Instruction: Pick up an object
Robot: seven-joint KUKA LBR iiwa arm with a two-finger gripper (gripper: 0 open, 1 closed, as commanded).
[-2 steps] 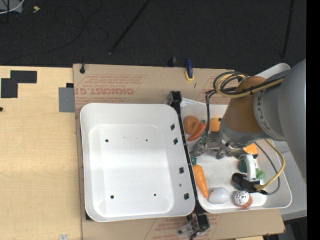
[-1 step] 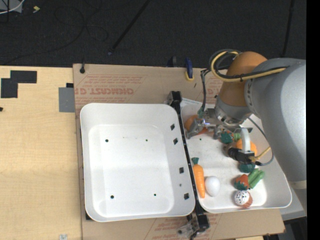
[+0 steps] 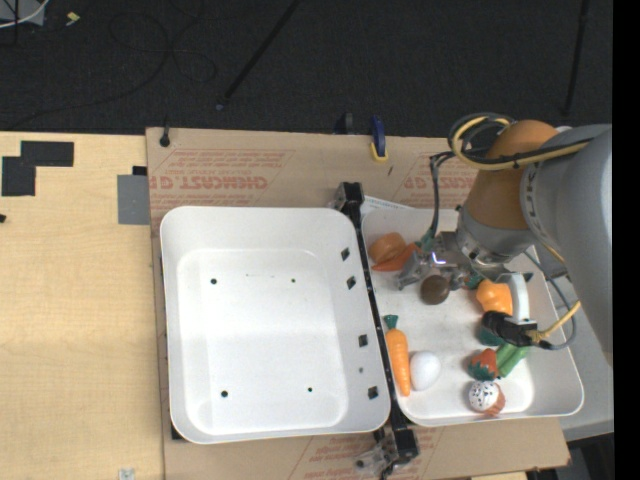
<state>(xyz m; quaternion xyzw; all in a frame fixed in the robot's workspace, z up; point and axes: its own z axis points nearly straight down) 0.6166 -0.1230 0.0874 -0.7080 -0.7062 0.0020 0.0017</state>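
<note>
Jaw state cannot be told from this high, slanted view: the gripper [image 3: 436,264] hangs low in the far half of the right-hand shallow white bin [image 3: 560,396], and its metal tip sits among dark shapes that hide whether it is released or clenched. Just on the near side of that tip lies a small brown round ball [image 3: 434,290], the closest thing to it, so close that touching or apart cannot be decided. Toward the bin's far left corner, just beside the tip, rests a rounded orange toy fruit [image 3: 389,251]. On the other side, toward the bin's right wall, sits a small orange lump [image 3: 492,296] with a short white piece [image 3: 519,297] next to it. Along the bin's left wall lies an orange toy carrot with a green top [image 3: 398,358], pointing to the near edge, and a plain white egg [image 3: 425,370] touches its right side. Nearer the bin's near right corner is a red and green toy [image 3: 488,362], and just beside it, by the near rim, a white ball with dark spots [image 3: 484,397]. The grey arm [image 3: 575,218] with its orange band [image 3: 510,183] reaches in over the bin's far right corner. The left-hand shallow white bin [image 3: 260,340] adjoins the first, both on a brown cardboard sheet [image 3: 260,173].
</note>
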